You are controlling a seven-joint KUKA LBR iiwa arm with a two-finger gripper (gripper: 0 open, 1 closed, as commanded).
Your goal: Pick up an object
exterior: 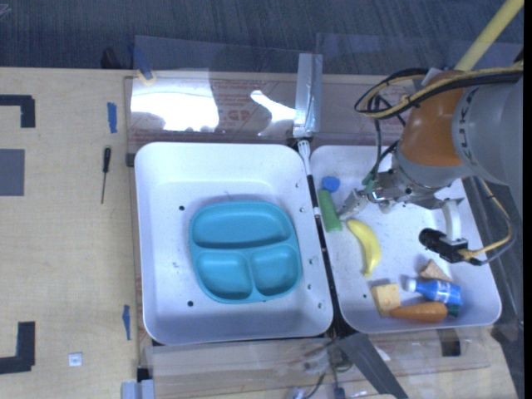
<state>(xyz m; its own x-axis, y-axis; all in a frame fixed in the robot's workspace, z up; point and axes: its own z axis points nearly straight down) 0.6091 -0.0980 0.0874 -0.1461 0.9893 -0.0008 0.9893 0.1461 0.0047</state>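
Left bin (158,223): just a blue divided tray (244,250), centred, clear margin all round. Right bin (486,306): green marker (331,213) and blue cap (330,184) against the left wall, banana (366,244) mid-bin, carrot (417,311), blue bottle (435,291), tan block (384,297) crowding the front edge. Gripper (376,191) low near the banana; opening can't be read, nothing visibly held.

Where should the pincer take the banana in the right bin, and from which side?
Grip the banana across its thick middle, coming straight down from above. It lies flat and apart from the green piece and the other items, so its curved sides are open to fingers set across its length.
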